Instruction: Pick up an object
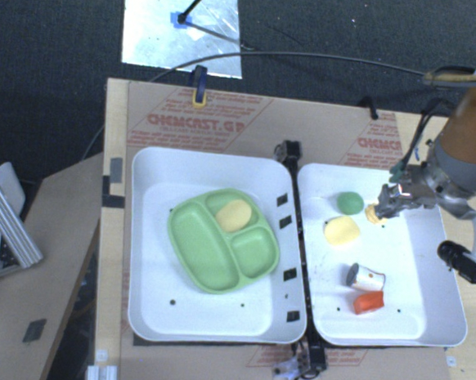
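Note:
The right bin (437, 320) holds a round green object (350, 202), a pale yellow lump (341, 230), a small white and grey cup-like piece (366, 277) lying on its side, and an orange-red block (368, 302). My gripper (387, 203) hangs over the bin's upper middle, just right of the green object and above the yellow lump. A small yellowish bit (372, 212) shows at its tip; whether it is gripped I cannot tell.
The left bin (155, 301) carries a green divided plate (208, 256) with a yellow object (234, 216) in its top compartment. A black divider (294, 230) with clips runs between the bins. A cable arcs over the bench at the back.

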You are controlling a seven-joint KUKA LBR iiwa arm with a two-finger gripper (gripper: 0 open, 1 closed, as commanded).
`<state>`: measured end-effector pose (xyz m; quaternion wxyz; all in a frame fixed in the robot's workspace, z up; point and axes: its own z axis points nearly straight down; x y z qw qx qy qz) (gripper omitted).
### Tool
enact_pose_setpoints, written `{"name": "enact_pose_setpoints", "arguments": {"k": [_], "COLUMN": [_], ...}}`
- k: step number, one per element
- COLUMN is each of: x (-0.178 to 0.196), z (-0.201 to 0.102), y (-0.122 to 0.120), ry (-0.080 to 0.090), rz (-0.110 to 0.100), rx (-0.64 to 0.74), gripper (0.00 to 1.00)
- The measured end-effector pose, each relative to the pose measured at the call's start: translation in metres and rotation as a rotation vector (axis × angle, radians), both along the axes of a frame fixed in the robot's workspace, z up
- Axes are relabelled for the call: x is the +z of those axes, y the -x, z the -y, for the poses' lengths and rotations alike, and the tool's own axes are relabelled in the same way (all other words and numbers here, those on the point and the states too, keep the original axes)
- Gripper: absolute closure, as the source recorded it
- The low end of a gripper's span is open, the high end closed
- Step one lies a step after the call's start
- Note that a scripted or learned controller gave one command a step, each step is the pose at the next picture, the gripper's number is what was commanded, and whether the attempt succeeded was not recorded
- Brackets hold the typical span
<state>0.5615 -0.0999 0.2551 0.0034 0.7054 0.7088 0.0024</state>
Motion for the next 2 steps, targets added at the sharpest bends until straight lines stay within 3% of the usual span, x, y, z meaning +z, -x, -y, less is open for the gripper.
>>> {"name": "enact_pose_setpoints", "arguments": {"k": [2], "x": [-0.01], "z": [-0.102], "y": [-0.038], "ry": [-0.003], "rz": [-0.004], "rx": [0.004], "gripper": [1.0]}}
